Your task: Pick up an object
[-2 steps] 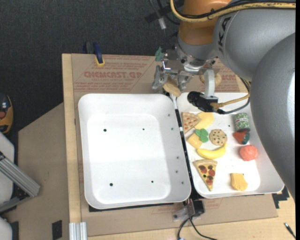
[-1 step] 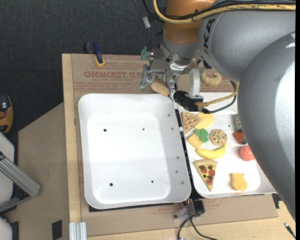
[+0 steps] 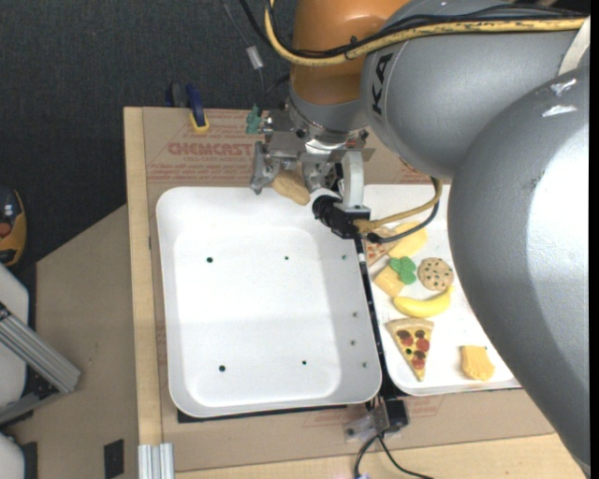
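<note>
Much of the right-hand bin [image 3: 501, 379] is hidden beneath the broad grey arm [image 3: 505, 140], whose bulk is cut off at the top and right edges of the view; only the bin's near-left part can be seen. The orange band [image 3: 337, 28] above the wrist is partly cut off at the top edge. Below it, the gripper [image 3: 285, 182] is seen over the far rim of the left-hand bin [image 3: 187, 281], and a small tan, bread-like piece [image 3: 291, 190] appears between its metal fingers, seemingly gripped with the fingers closed in on it, though the contact is small and hard to make out. The piece sits right at the bin's far edge; whether it is lifted clear cannot be told. The left bin is a shallow, smooth white tray with rounded corners and a few small dark dots on its floor. In the right bin, glossy toy foods are gathered: a curved yellow banana [image 3: 423, 304], a round speckled cookie [image 3: 435, 273], a green leafy piece [image 3: 403, 269], a triangular pizza slice [image 3: 413, 344] with red spots, and a small yellow block [image 3: 475, 362]. Both bins rest on a brown cardboard sheet [image 3: 150, 159] with red print, partly covered.
</note>
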### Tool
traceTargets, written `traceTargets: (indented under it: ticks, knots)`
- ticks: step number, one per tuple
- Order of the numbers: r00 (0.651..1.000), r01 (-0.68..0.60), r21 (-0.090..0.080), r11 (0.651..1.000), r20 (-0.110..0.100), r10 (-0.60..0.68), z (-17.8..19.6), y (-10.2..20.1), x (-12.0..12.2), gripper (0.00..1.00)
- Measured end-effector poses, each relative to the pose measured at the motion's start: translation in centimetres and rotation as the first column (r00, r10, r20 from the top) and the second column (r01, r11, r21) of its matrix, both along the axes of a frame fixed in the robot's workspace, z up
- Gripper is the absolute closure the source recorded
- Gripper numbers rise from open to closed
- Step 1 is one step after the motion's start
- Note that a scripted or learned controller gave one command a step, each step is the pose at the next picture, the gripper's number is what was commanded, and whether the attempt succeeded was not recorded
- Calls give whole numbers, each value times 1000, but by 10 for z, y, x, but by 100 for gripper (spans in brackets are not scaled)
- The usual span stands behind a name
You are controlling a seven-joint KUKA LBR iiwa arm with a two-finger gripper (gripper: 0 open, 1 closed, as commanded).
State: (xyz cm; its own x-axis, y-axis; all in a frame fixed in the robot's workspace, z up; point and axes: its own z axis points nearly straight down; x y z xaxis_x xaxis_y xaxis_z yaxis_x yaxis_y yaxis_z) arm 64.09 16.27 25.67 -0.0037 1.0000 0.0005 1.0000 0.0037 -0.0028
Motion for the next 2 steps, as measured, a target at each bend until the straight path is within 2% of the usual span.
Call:
traceTargets:
  ticks: [1,2]
  knots:
    - [1000,1,-1,1000,-1,-1,-17,32,-6,100]
    - [1000,1,0,1000,-2,-1,-180,63,-22,100]
